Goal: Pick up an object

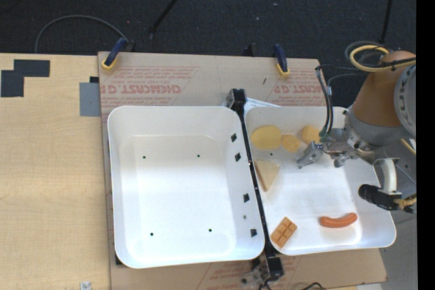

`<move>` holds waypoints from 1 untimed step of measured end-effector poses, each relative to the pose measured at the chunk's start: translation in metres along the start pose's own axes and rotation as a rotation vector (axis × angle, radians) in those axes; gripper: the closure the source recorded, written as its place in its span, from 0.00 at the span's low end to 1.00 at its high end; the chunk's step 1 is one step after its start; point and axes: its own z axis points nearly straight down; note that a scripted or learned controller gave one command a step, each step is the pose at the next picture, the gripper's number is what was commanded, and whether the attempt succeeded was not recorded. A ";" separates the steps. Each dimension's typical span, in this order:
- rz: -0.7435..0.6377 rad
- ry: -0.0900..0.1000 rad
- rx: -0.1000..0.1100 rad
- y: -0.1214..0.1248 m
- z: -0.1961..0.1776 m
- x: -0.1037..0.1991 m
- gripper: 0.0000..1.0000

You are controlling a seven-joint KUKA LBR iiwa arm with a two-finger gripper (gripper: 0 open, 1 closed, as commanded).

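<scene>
1. Camera view looks down on the whole bench, and the biggest thing going is the pair of white bins side by side: the left bin [178, 183] and the right bin [370, 231], jammed together along a black divider strip [246, 170]. My guess is they sit flush like that so the arm can shuttle stuff from one to the other without a gap to drop things in.

2. Under them there's a cardboard sheet [170, 81] pinned down by two clamps at the back, presumably so nothing slides when the arm bumps a bin.

3. The arm [380, 102] comes in from the right, orange band up top, wrist tilted down into the right bin.

4. All the pickable bits are in that right bin: a yellow round piece [266, 138] near the back with two smaller yellow lumps beside it, a pale wedge [267, 174] right against the divider, a red sausage [338, 220] toward the front, and a little waffle block [284, 231] at the front corner.

5. The gripper [309, 155] is low over bare bin floor, just below the small yellow lumps. Its fingers look slightly apart and I don't see anything between them, so it's holding nothing. Nearest target looks like one of those yellow lumps.
</scene>
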 end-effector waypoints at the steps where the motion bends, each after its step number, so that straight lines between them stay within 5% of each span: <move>1: -0.001 0.000 -0.001 0.056 0.021 0.022 0.00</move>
